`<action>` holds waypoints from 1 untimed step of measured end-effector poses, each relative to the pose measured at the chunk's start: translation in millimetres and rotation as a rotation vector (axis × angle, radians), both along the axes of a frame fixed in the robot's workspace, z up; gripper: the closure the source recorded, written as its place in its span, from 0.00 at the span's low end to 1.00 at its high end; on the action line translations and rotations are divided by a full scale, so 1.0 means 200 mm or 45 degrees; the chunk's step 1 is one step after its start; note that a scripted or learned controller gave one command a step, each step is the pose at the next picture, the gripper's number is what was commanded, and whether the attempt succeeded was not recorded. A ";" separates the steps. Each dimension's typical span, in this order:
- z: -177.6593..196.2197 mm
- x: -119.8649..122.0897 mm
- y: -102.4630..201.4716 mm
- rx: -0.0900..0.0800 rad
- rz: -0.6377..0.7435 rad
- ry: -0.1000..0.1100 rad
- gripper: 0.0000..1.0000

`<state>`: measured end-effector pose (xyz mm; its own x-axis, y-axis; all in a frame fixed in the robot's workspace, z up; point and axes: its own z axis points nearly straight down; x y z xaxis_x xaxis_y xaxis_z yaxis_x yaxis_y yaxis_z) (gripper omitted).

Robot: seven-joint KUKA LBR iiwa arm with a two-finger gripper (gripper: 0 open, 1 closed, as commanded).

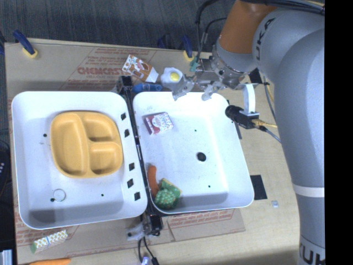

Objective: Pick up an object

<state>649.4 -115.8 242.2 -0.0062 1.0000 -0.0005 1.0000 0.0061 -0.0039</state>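
Hovering over the far edge of the right bin (237,148), the gripper (193,93) has its two fingers apart with nothing between them. Grey arm (292,65) comes in from the right, orange band (242,21) above the wrist. Right bin contents: a small red-and-white packet (158,122) near the far left corner, a carrot (152,176) against the left wall, a green leafy toy (167,194) just beside it at the near left corner. Left bin (33,148) holds a yellow divided tray (86,143). Behind the bins on the cardboard: a yellow-and-white item (172,76), a blue item (146,86), a printed packet (135,66).
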 end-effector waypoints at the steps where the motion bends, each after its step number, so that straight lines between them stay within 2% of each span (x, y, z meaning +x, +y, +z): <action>1: -0.70 -0.03 0.06 0.001 -0.047 0.000 0.00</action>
